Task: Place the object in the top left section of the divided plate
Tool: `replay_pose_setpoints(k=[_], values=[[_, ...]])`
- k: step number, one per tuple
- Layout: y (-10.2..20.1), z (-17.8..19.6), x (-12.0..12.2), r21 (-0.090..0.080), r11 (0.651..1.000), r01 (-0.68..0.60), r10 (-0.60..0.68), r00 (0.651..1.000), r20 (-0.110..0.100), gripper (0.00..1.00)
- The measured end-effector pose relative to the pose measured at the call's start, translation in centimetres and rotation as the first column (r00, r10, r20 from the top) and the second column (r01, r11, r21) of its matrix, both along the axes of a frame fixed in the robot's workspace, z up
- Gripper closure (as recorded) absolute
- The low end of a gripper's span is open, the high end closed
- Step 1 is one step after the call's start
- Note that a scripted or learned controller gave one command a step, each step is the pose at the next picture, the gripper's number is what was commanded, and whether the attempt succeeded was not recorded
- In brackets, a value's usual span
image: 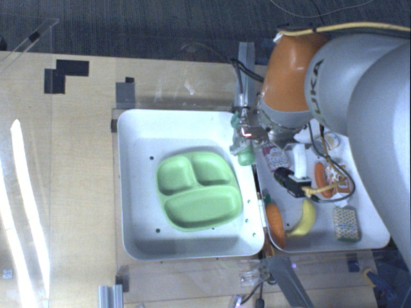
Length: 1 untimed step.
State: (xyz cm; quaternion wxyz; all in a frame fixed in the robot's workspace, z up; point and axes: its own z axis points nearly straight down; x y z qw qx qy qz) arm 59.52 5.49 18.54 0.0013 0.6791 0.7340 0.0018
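**Plate sections bare; placement not yet made**

Grey arm with orange band [292,69] looms nearest the lens, coming in from the right. Its end effector [247,140] sits low over the divide between the two bins; a small green thing [244,157] shows at its tip, but whether it is gripped, or whether the end effector is closed at all, cannot be told from this angle.

Divided plate [199,190], green, lies in the left bin [138,172]; all three sections look bare, top left included. Judged: carry and release remain.

Right bin [369,226] holds a banana [304,218], an orange piece [275,220], a patterned block [346,223], other clutter. Pale wooden table [58,172]; dark carpet [128,11] behind, cable trailing.
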Motion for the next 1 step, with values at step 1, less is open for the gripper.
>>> replay_pose_setpoints(k=[1], values=[[7.76,-0.32,-3.18,0.0,0.992,0.13,-0.13,0.992,-0.003,1.0]])
